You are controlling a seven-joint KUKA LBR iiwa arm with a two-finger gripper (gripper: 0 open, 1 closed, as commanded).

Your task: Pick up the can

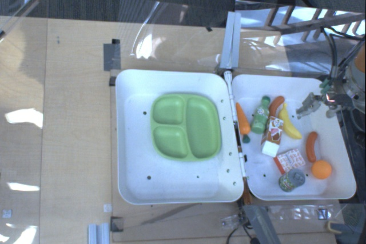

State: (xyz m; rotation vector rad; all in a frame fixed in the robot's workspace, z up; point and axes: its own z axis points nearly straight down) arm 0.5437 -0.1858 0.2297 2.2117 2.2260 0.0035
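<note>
**Operator:** Camera view, entry one: the small green-grey metal can (292, 180), lying on its side near the front edge of the right-hand shallow white plastic bin (343, 194). It touches or all but touches the red-and-white patterned flat packet (289, 159) just behind it. The round orange toy fruit (322, 170) sits just beside it, toward the arm's side.

**Assistant:** Entry two, the claw?

**Operator:** The grey two-finger claw (311, 104) hangs over the far right part of the same bin, near the yellow plastic banana (290, 123). Its fingers look spread and released, with nothing between them. It is well apart from the can.

**Assistant:** Remaining stock?

**Operator:** In the right bin: an orange plastic carrot (242, 119), a green plastic bottle (261, 115), a white-and-red carton (273, 135), and two reddish-brown toy sausages, one by the banana (277, 104) and one near the orange (311, 146). In the left white bin (131, 180): a light-green three-compartment plastic plate (187, 126). Both bins rest on the pale wooden surface (63, 123).

**Assistant:** How would you do the step well?

**Operator:** I judge the approach has barely begun. I would carry the claw toward the front of the bin, passing above the sausage and the orange. I would then turn the fingers to span the can's round body across its narrow width, and descend on the side away from the packet. A can on its side may roll, so I would close slowly and centred.
</note>
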